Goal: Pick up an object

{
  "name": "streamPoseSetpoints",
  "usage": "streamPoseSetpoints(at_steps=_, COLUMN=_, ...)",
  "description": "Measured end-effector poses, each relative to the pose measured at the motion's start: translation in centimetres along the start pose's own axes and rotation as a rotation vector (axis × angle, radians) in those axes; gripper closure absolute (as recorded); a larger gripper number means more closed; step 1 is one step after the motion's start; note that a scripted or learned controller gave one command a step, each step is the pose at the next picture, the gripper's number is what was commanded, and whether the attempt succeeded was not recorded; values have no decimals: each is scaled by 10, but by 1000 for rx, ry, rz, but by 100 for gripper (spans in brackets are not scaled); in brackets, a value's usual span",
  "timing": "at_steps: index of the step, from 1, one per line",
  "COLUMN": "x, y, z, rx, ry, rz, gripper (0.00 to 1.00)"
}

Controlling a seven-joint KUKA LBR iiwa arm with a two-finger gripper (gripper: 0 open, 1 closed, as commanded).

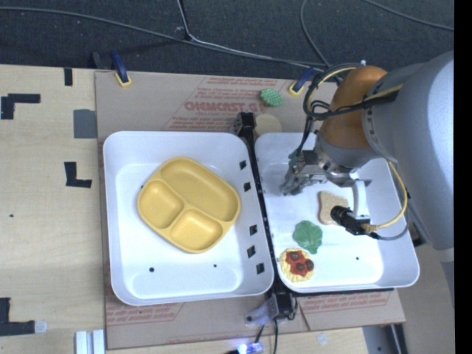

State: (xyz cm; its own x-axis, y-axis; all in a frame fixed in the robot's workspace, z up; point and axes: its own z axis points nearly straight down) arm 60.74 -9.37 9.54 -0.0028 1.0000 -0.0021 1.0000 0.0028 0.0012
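— Where's your tool?

— My tool (293,184) hangs low over the bare floor of the right-hand shallow white bin (394,271), near the divider. I cannot tell whether it is apart or together; nothing sits in it.

— What's there to take?

— A tan slice of toy toast (330,205) just beside me, a green toy broccoli floret (307,235) nearer the front, then a small round toy pizza (296,265). The yellow compartment plate (189,203) lies in the left bin.

— Which one?

— The broccoli, I'd judge: light, lumpy, probably rubbery. Pinch across its crown.
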Motion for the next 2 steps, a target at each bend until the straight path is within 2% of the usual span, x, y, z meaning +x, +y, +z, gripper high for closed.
streamPoseSetpoints(at_steps=2, x=-7, y=-1, z=-85, rx=-1, ry=2, rz=2, gripper=100)
